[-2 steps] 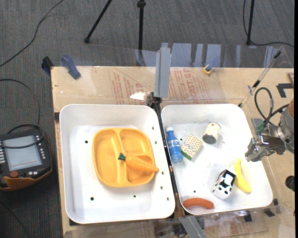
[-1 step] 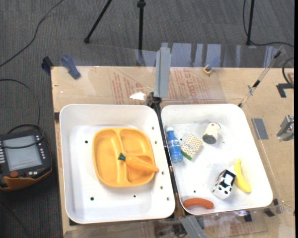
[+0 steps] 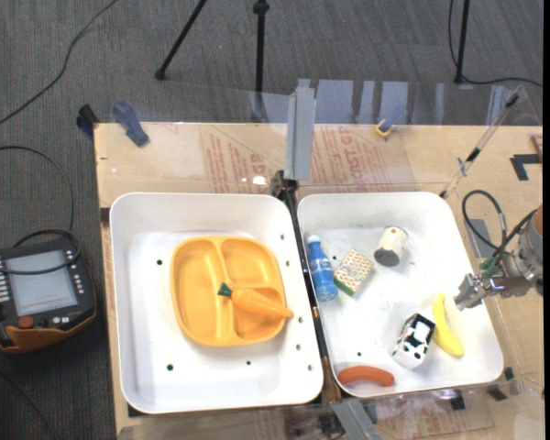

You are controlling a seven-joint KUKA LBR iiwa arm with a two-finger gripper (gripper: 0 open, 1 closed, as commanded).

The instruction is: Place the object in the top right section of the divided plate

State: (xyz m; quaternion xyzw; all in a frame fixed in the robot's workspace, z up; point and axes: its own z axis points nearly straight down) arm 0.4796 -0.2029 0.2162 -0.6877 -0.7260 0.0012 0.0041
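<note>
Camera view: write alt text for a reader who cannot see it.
A toy carrot lies on a yellow divided plate in the left white bin. The right bin holds a blue bottle, a cup, a banana, a cow toy, a sausage and a patterned packet. The gripper sits at that bin's right edge.

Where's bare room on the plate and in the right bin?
Plate: the left and top right sections are bare; the carrot fills the lower right. Right bin: bare between cup, bottle and cow; crowded around the banana.
</note>
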